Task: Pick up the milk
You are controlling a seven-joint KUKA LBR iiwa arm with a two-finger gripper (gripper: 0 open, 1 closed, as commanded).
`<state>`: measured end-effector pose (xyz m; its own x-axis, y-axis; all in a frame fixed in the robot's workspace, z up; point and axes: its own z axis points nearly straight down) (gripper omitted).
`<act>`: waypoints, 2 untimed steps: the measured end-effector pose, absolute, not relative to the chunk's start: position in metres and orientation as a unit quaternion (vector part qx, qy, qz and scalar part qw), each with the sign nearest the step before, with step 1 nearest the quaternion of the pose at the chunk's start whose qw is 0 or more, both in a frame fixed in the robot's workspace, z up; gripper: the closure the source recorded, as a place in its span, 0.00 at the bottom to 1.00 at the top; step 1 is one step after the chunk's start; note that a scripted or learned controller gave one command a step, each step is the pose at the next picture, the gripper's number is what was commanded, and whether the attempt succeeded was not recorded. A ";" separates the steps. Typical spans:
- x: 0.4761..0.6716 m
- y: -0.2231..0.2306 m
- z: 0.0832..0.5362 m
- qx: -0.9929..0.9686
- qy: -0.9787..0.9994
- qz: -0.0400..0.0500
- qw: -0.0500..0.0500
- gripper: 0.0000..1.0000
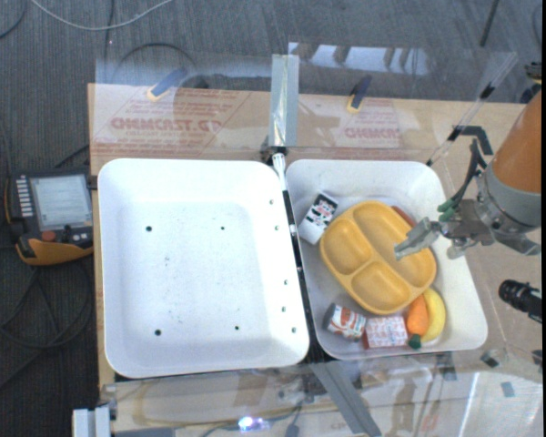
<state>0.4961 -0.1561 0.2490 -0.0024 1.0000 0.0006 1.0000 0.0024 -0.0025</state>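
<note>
Left of jaws, across yellow divided plate, milk carton lies tilted against right bin left wall. Gripper hovers over plate; jaw state cannot tell. Carton likely light, thin-walled, crushable; grip flat sides, gently.

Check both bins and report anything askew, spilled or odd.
No spill or damage shows. The milk carton lies tipped on its side against the right bin's left wall, beside the yellow divided plate. The hand hovers over the plate's right edge, apart from the carton.
</note>
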 end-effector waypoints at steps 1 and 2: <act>0.523 -0.130 0.106 -0.730 -0.683 0.000 0.000 0.00; 0.518 -0.103 0.128 -0.717 -0.697 0.000 0.001 0.00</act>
